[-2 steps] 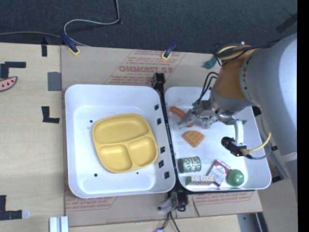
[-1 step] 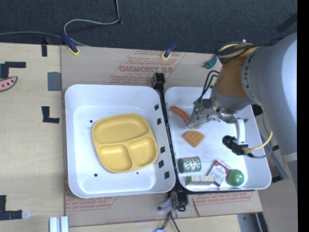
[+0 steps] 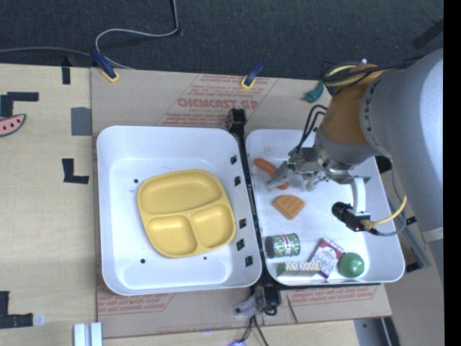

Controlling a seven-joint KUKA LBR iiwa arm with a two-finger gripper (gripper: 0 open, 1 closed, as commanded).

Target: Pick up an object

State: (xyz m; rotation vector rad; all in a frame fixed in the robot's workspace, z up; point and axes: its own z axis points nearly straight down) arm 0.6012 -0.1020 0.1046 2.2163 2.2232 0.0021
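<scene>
**Arm low over right bin, objects lying loose**

Left bin [image 3: 115,215]: holds a yellow divided plate [image 3: 187,212], three compartments, lying flat near the middle of the bin floor, turned slightly off square to the walls.

Right bin [image 3: 385,265]: several small items. At the upper left, an orange carrot-like piece [image 3: 264,166] lies on the floor just left of the gripper. Below it, a tan waffle-patterned cracker [image 3: 289,206], apart from the rest. Along the front wall, left to right: a small green-labelled can [image 3: 284,246] on its side, a flat speckled bar [image 3: 298,267] just under it, a red and white packet [image 3: 328,255] tilted, and a green ball [image 3: 351,264] touching or just beside the packet.

Gripper [image 3: 290,178]: hangs over the upper part of the right bin, between the carrot piece and the cracker, arm coming in from the right. Nothing seen between the fingers; whether the jaws are spread or closed cannot be told from this angle.
</scene>
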